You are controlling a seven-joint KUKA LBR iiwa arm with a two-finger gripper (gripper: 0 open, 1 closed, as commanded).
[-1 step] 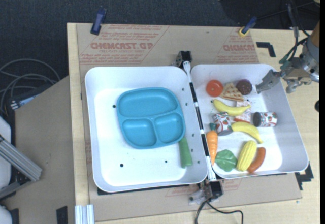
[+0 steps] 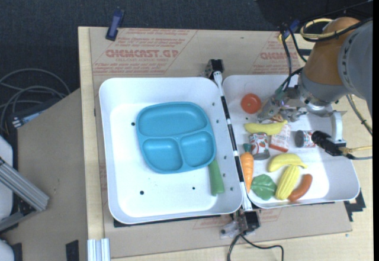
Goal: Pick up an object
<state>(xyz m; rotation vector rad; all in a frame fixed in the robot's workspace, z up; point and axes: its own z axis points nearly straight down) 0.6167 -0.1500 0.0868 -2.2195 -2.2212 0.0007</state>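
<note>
Over the right-hand bin (image 2: pixel 349 186) the arm (image 2: pixel 331 58) reaches in from the right, and its hand (image 2: pixel 283 107) hangs low above the bin's far half, a tangle of metal and cable from where I stand; whether it is released or clenched I cannot tell, and nothing shows plainly caught in it. Just beneath and toward me lies a yellow banana (image 2: pixel 265 128), almost touching the hand, its long axis running left to right across the bin. That looks to me the likeliest thing to be taken, so a short drop toward the near side would meet it across its narrow width. It is a smooth, slightly curved toy fruit, pale yellow. Beside it to the left sits a red tomato (image 2: pixel 250 102). Nearer me are a second banana (image 2: pixel 285 161), an ear of corn (image 2: pixel 288 181), a sausage (image 2: pixel 302 187), a carrot (image 2: pixel 247 167) and a green leafy piece (image 2: pixel 263 186). The left bin (image 2: pixel 112 135) holds a blue divided plate (image 2: pixel 175 136) and a green stick (image 2: pixel 215 177).
</note>
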